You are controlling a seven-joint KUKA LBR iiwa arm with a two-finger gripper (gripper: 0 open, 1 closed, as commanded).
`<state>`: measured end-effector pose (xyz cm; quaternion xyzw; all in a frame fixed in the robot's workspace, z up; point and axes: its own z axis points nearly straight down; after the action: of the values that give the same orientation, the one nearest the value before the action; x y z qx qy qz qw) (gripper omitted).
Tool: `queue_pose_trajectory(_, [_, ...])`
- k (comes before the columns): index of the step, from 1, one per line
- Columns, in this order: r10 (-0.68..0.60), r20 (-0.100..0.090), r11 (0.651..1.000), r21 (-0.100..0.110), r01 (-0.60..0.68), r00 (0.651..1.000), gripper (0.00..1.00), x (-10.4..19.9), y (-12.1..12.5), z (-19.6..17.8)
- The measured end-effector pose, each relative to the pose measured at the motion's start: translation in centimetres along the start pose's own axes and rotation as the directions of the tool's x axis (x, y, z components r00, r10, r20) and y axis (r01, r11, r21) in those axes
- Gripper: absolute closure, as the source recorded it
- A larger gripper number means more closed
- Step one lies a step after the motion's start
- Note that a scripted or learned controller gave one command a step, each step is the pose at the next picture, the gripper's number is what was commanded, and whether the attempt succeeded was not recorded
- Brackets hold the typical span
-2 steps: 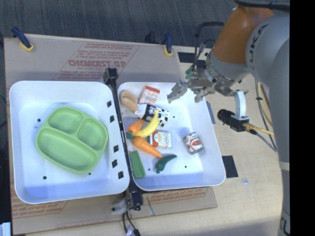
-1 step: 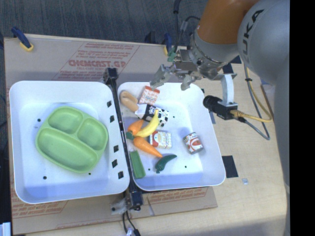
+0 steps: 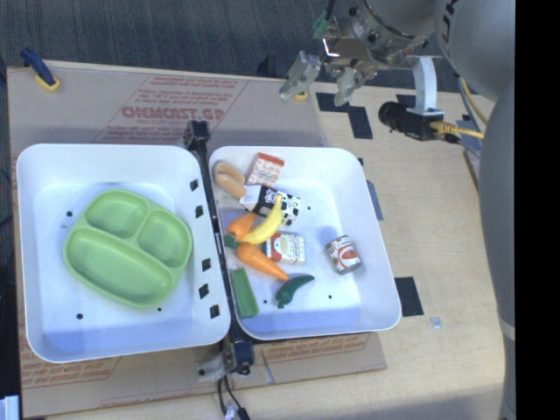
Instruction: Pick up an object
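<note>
Above the right white plastic bin's (image 3: 372,234) far rim, two-finger gripper (image 3: 321,77) hangs spread and empty; yellow plastic banana (image 3: 268,224) lies nearer the camera, long axis diagonal.

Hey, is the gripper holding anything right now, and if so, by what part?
Nothing is held. The gripper hangs above the bench behind the right bin, fingers spread with nothing between them; the toys lie in that bin.
</note>
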<state>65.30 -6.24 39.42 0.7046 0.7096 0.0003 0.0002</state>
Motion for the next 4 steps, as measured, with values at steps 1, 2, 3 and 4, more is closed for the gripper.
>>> queue_pose_trajectory(1, [0.003, 0.001, 1.0, 0.004, -0.003, 1.0, 0.0, -3.5, 0.3, 1.0])
queue_pose_trajectory(2, [0.002, 0.002, 1.0, 0.004, -0.002, 1.0, 0.0, -6.9, -1.2, 6.7])
queue_pose_trajectory(3, [-0.003, 0.002, 1.0, 0.003, 0.003, 1.0, 1.0, -6.8, -1.1, 5.5])
queue_pose_trajectory(4, [0.0, 0.0, 1.0, 0.006, 0.0, 1.0, 1.0, -0.6, 0.3, 14.3])
